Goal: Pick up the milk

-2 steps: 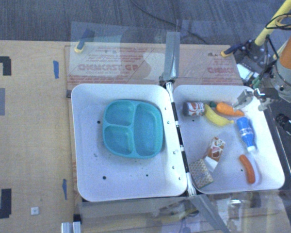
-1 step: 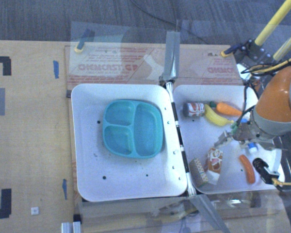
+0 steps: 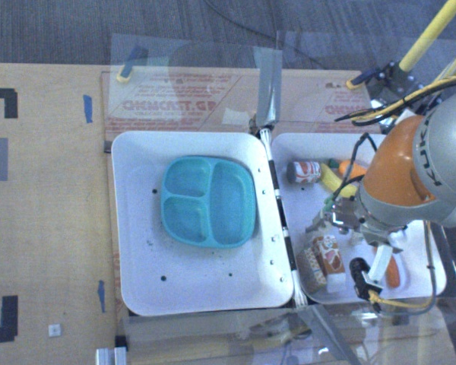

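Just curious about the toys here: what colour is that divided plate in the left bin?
Turquoise blue all over, seen plainly in the camera view: the divided plate.

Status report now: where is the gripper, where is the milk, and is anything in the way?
Gripper low over right bin, fingers unclear. Milk carton lying in that bin, just left of gripper, not held. Can, banana farther back; carrot beside.

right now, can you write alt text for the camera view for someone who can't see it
Seen from above, a grey and orange robot arm reaches from the right over the right white bin, above a small milk carton lying beside a can, a banana and other toy food. The left white bin holds a blue divided plate.
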Controlling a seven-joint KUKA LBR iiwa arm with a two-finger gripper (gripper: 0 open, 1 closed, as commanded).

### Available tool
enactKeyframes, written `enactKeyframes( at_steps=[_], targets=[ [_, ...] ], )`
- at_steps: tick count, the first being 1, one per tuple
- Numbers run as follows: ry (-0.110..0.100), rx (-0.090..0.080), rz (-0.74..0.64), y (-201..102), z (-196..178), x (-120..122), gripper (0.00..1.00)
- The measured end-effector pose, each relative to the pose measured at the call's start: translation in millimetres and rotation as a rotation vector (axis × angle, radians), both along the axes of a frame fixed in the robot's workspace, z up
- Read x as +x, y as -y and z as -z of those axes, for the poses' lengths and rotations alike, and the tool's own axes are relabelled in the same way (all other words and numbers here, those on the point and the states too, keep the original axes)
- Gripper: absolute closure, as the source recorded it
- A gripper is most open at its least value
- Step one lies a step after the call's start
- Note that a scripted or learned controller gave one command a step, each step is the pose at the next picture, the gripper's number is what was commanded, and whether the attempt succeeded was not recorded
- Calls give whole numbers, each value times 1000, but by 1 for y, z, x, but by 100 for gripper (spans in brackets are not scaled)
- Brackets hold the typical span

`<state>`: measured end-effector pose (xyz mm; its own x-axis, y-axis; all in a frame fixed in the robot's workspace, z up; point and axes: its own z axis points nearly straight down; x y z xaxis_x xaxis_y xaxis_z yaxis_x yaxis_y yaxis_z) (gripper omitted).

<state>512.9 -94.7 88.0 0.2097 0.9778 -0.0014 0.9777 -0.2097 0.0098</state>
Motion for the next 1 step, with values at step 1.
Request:
enactKeyframes(
  at_steps=[1],
  targets=[
    [-4, 3, 7, 2, -7, -1, 100]
  ],
)
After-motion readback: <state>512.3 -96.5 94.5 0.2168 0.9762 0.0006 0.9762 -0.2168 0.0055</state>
